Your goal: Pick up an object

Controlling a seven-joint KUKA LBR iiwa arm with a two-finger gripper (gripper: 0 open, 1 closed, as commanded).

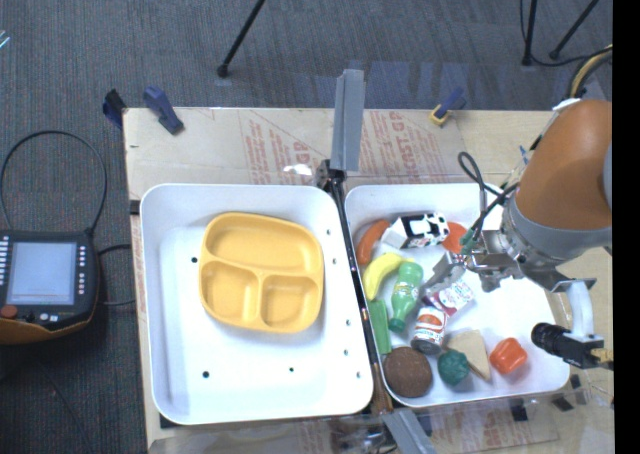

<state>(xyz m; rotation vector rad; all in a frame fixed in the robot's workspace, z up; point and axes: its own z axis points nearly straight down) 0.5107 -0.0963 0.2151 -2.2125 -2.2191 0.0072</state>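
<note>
Typically, gripper (452,272), fingers narrowly parted above crumpled packet (455,295) in right bin (560,377), should descend straight, avoiding green bottle (405,292).

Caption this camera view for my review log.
Gripper hovers over toy food in the right bin; yellow tray in the left bin.

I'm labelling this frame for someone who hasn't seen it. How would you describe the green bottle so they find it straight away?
Start at the right white bin, the one crowded with toy food. Near its left wall lies a yellow banana; the green bottle stands just right of it. It is the only bright green, tall, capped item there, unlike the flat brown cookie below.
</note>
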